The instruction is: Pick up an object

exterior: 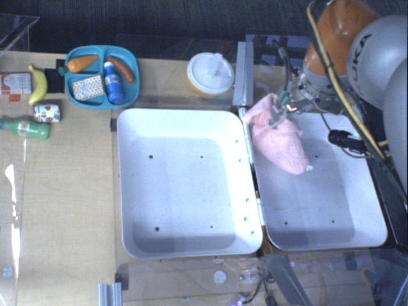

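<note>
Camera view, looking down on the bench: the gripper (278,115) sits low over the far left corner of the right bin (331,225), its fingers pinched into the top of a pink cloth (280,144). That cloth hangs bunched from the fingers and trails down toward the bin floor, close beside the wall shared with the left bin (185,183). From where I stand the grey arm (376,56) comes in from the right, orange band (338,24) above the wrist. Off to the left on the bench are a blue divided tray (131,75) of toy food, a banana (38,85), a small can (46,113), a green bottle (25,129), and a white lidded tub (210,73) behind the bins.
</note>
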Tool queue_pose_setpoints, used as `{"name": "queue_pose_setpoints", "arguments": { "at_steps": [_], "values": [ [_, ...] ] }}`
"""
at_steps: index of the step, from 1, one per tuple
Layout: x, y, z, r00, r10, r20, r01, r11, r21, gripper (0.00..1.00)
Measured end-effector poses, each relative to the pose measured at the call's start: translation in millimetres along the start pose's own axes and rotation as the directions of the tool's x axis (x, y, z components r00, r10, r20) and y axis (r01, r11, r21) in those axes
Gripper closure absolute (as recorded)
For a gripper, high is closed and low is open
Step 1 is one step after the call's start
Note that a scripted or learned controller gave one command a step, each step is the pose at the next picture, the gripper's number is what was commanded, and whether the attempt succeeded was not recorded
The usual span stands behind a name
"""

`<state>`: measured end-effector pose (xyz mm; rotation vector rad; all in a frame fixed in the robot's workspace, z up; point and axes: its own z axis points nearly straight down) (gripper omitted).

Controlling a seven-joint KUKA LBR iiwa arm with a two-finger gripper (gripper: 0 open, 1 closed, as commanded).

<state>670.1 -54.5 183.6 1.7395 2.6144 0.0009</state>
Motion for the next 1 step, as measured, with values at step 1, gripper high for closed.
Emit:
{"name": "queue_pose_setpoints", "arguments": {
  "at_steps": [1],
  "values": [
    [-7.7, -4.0, 0.1, 0.997, 0.074, 0.000, -0.074, 0.997, -0.001, 1.00]
  ]
}}
